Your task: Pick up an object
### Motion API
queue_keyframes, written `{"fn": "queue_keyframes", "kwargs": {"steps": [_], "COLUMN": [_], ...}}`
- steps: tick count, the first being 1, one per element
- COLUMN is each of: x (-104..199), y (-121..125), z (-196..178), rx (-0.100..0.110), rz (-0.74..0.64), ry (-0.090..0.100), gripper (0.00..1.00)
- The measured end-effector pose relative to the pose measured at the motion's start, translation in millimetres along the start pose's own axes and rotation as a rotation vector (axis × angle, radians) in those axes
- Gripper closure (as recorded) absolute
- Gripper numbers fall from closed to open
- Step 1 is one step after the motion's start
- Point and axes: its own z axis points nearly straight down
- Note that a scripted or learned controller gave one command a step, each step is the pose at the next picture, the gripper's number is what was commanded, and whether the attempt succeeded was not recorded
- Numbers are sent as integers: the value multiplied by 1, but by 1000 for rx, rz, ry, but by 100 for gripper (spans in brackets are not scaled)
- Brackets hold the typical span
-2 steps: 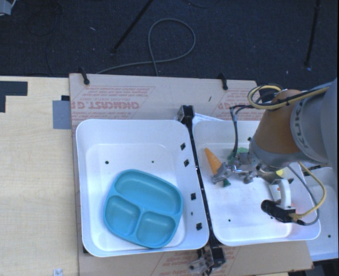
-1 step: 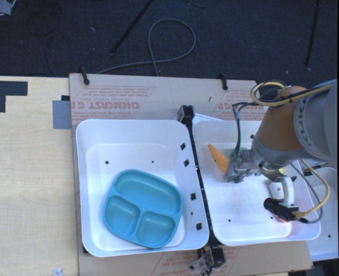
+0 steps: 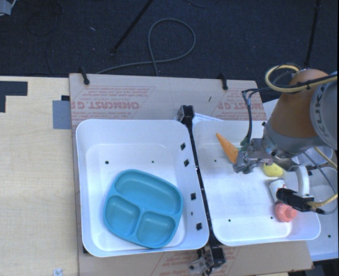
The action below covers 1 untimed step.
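Floor (image 3: 227, 22) at top of view: dark blue-black carpet w/ speckled weave. Cables (image 3: 169, 39) lie on it, one grey loop near centre, thinner dark lines running diagonally to the upper left & upper right. Below that, light wood-grain surface (image 3: 25, 183) fills the left side, pale tan, evenly lit, no hard shadows. On it, upper left: dark blue-grey patches (image 3: 11, 94), one stepped L-ish shape & one small grey rectangle nearer centre. A cardboard sheet (image 3: 129, 99) w/ reddish print, reading reversed, lies flat on the surface; two small dark clips (image 3: 84, 78) at its far edge.
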Motion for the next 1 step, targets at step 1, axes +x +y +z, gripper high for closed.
{"fn": "queue_keyframes", "kwargs": {"steps": [1], "x": [-5], "y": [3], "z": [-62], "rx": [-3], "rz": [1], "ry": [-1], "gripper": [100]}}
